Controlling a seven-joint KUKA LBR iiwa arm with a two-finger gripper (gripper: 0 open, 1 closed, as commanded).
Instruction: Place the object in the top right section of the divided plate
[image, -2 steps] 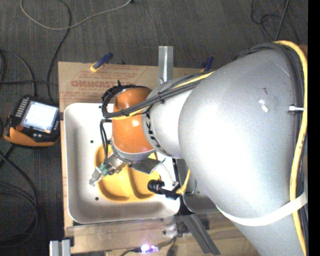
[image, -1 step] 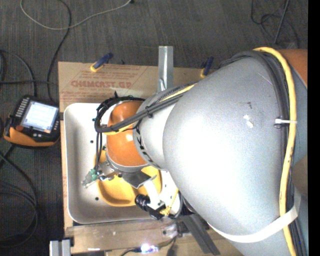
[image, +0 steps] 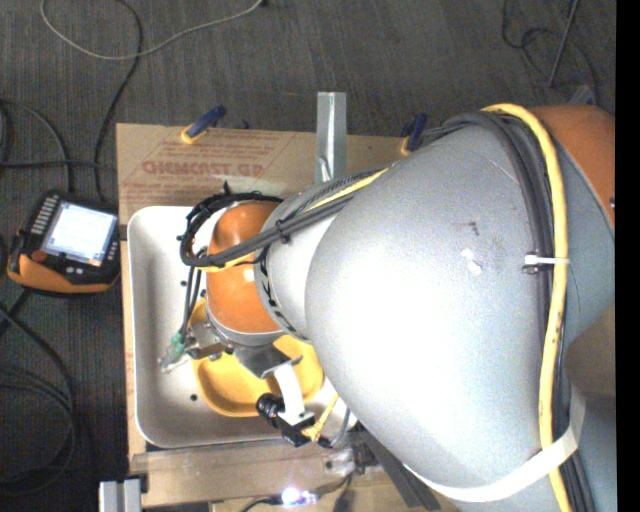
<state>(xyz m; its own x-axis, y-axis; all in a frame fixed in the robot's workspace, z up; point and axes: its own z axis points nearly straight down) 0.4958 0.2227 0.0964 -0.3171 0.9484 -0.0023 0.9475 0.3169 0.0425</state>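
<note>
setting: robotics lab | evidence: large grey industrial arm (image: 440, 310) over a white bin (image: 150, 330) | teach pendant (image: 68, 243) with lit screen on dark carpet (image: 300, 50) | loose cables (image: 90, 45) on the floor | clamps (image: 203, 123) holding a board (image: 230, 165)

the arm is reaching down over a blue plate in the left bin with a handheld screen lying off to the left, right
Not quite: the plate is yellow, not blue, as the camera view shows. The rest holds: the arm reaches over it in the left bin, and the handheld screen lies off to the left.
</note>
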